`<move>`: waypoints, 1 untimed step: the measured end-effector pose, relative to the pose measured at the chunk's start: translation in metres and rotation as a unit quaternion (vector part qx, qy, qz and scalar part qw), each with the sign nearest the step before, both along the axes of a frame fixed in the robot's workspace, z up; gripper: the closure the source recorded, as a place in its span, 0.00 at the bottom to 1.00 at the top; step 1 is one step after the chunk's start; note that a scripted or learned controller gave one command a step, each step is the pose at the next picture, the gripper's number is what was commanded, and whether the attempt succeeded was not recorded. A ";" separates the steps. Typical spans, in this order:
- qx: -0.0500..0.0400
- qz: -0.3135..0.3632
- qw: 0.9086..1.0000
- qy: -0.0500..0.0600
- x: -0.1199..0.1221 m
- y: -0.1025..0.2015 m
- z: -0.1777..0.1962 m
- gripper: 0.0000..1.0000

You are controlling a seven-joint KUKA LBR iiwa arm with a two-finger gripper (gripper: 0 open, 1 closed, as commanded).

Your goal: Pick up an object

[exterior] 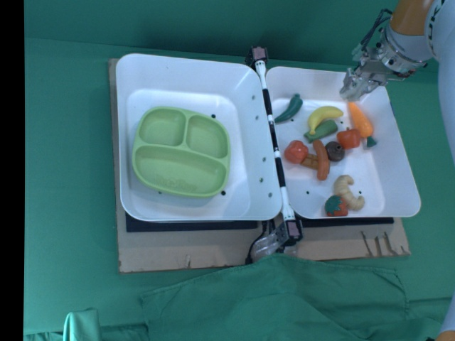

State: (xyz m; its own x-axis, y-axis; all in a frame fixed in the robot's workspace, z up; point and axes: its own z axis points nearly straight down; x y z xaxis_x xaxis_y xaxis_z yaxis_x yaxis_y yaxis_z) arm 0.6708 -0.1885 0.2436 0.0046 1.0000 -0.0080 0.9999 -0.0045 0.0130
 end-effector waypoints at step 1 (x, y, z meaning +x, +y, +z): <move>0.001 0.002 1.000 -0.003 0.032 0.002 0.105 1.00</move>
